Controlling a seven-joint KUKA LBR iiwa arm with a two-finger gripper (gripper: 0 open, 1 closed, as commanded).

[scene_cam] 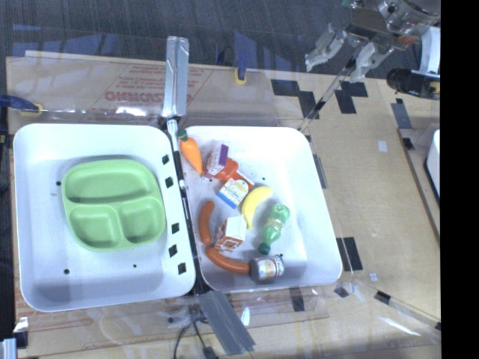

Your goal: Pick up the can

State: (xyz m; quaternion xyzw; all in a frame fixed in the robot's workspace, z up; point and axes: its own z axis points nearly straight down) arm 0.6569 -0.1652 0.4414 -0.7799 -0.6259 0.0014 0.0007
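I have the gripper [346, 51] up past the right bin's [318, 223] far corner, jaws spread, holding nothing. The can [266, 268] lies on its side by the near wall, touching a sausage [227, 261]. Approach not begun; next I must cross over and descend.

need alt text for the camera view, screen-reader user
A small can lies on its side at the near edge of the right bin, among toy food: a banana, carrot, sausages and a green bottle. The pincer hangs open above the bench's far right; the left bin holds a green tray.
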